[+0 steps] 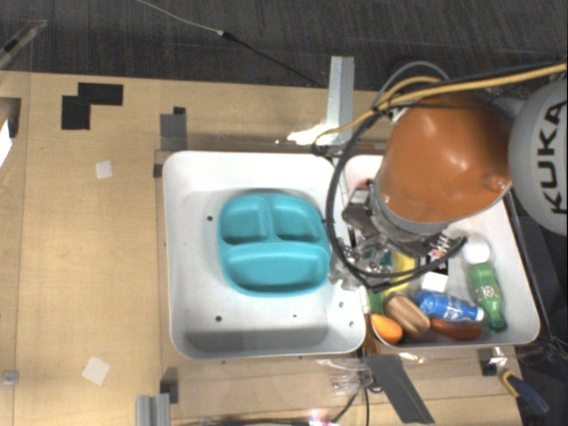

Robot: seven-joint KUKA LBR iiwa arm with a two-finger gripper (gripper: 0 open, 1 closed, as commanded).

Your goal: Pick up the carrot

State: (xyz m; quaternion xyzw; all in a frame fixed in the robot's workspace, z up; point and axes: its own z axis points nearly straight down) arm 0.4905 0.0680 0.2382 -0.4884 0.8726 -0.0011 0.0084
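The carrot [387, 327] lies at the near-left corner of the right bin [524, 325], touching a brown bun-like item [409, 314]; a descent from above that corner, clear of the blue bottle [450, 307], would be advised. The gripper's state cannot be told, hidden under the orange wrist band [442, 160]. "KUK" is read on the arm [546, 158].

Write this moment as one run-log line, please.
arm: over right bin | carrot: lying in right bin, near corner | teal tray: left bin
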